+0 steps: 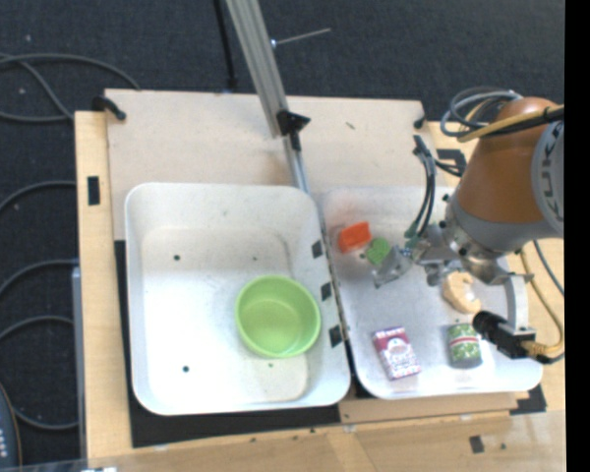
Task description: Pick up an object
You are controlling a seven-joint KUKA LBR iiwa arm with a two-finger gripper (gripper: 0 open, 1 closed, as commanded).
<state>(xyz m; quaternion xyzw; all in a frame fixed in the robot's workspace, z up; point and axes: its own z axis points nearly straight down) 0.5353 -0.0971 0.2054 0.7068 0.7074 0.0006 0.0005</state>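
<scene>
Nearest sit a red-and-white packet (396, 353) and a small green can (463, 345) in the right bin (369, 386), then the gripper (391, 268), its opening too blurry to tell, hangs low by a little green block (378, 253) and orange block (354, 236), so the reaching step seems underway and it probably needs to close on one.

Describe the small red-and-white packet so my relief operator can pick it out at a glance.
Start at the right bin, the one the arm reaches over. Along its near edge lies the red-and-white packet, left of a green-labelled can. It alone is flat, rectangular and red with white patches.
</scene>
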